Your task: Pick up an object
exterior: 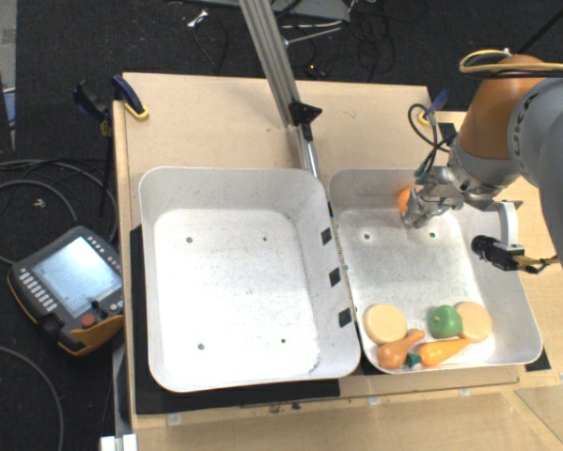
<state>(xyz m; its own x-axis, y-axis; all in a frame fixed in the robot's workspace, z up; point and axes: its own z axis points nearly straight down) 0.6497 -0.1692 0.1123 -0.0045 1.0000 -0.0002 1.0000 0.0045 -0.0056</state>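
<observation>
The grey two-finger gripper [418, 216] sits touching, seemingly just right of, a small orange rounded object [405, 198]; whether it is clamped on that object, I cannot tell.

Dark carpeted floor [46, 26] all around a light wooden bench [215, 125], black cables [8, 228] snaking on the left, and a teach pendant [70, 289] lying near the bench's left side.

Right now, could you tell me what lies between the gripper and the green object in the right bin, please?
In the camera view, only bare white floor of the right bin lies between the gripper and the green object.
</observation>
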